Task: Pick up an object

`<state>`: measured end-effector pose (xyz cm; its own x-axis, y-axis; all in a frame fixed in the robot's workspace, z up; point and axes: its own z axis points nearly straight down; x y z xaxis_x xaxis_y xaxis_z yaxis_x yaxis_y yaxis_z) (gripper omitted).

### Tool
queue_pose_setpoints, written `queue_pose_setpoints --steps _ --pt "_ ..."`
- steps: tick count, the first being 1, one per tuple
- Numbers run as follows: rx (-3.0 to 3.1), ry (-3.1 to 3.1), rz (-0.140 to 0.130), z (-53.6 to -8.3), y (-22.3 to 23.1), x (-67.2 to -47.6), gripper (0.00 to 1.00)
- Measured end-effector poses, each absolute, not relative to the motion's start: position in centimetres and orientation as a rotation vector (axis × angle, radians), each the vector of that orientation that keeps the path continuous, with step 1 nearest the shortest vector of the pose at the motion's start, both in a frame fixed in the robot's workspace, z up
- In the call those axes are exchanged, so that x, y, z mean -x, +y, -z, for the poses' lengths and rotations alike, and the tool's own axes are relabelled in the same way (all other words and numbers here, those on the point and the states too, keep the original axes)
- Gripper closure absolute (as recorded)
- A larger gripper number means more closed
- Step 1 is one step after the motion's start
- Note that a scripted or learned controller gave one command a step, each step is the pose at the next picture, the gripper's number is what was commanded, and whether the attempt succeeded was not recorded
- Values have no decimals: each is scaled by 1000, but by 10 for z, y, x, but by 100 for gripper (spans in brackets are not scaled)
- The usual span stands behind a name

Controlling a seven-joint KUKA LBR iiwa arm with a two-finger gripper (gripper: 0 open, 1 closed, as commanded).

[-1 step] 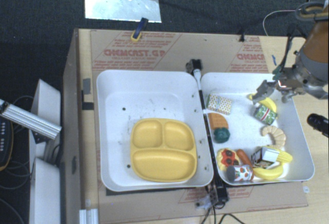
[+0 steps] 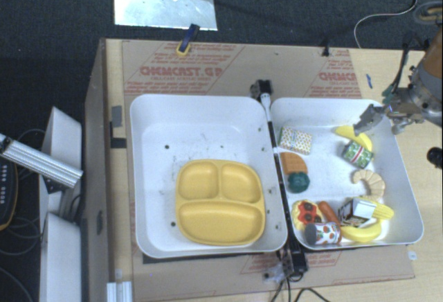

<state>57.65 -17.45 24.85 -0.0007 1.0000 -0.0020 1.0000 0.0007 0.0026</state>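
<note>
Progress is at the start, as far as I can judge: nothing is lifted, and every object lies on a bin floor. The right bin [image 2: 401,176] carries the clutter: a patterned white packet [image 2: 295,139] near its upper left, a carrot-like piece [image 2: 293,163] and a dark green ball [image 2: 298,182] below it, a green can [image 2: 356,153] touching a yellow banana [image 2: 353,134] toward the upper right, a pale ring-shaped pastry [image 2: 368,183] under those, and a tight heap at the bottom holding a pizza slice [image 2: 309,212], a small cup [image 2: 323,233] and a second banana [image 2: 365,231]. The left bin [image 2: 156,120] holds a yellow divided tray [image 2: 221,201]. Both bins sit on the tabletop [image 2: 228,72].

What is left is nearly everything: choosing a target, descending, closing, lifting.

The arm enters from the right edge, its wrist above the upper right corner of the right bin. The hand [image 2: 368,119] points down and left toward the banana and can, just beside the banana's upper end; whether it touches I cannot tell. Nothing is visible in its grasp, and I cannot tell how wide it stands, since that part is small and blurred. The banana or the can looks the likeliest target from this pose.
</note>
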Motion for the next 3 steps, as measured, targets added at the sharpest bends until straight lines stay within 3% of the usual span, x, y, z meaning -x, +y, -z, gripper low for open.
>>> queue_pose_setpoints --steps 1,3 --pt "-2220 2222 0 -188 -207 -609 0" --pt "-2218 2222 -1 -130 -206 -611 0"
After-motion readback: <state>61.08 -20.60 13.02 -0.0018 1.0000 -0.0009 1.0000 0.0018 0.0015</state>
